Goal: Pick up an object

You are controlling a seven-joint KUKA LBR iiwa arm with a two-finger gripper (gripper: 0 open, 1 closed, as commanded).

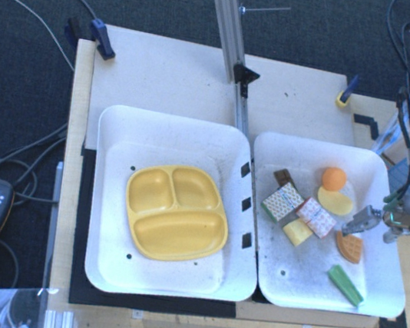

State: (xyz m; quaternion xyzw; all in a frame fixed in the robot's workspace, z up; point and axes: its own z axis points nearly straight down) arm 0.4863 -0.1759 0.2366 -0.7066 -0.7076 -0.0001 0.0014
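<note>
1. The right bin (pixel 270 283) holds all the loose objects, seven in total, and most of them lie in its middle and toward its right wall.
2. Near the far right corner there is one orange ball (pixel 334 178), and just beside it, on the near side, one pale yellow round piece (pixel 335 201).
3. In the middle lie two patterned blocks – one with green dots (pixel 283 202) and one with pink dots (pixel 317 217). They touch each other, and a small dark brown piece (pixel 281 177) lies just beside the green one, on its far side.
4. One yellow block (pixel 297 232) rests against the near side of the two patterned blocks.
5. By the right wall there is one orange waffle-like piece (pixel 349 246), and toward the near right corner lies one green stick (pixel 345 285), tilted.
6. The gripper (pixel 367 219) is over the right wall of this bin, just above the waffle-like piece – I cannot tell whether it is grasping something or is released, and no object is seen between its tips.
7. The left bin (pixel 118 125) holds one yellow tray (pixel 176 213) with three compartments; it sits near the middle of the bin.
8. Both bins stand side by side on the bench (pixel 173 76), with their inner walls touching.
</note>
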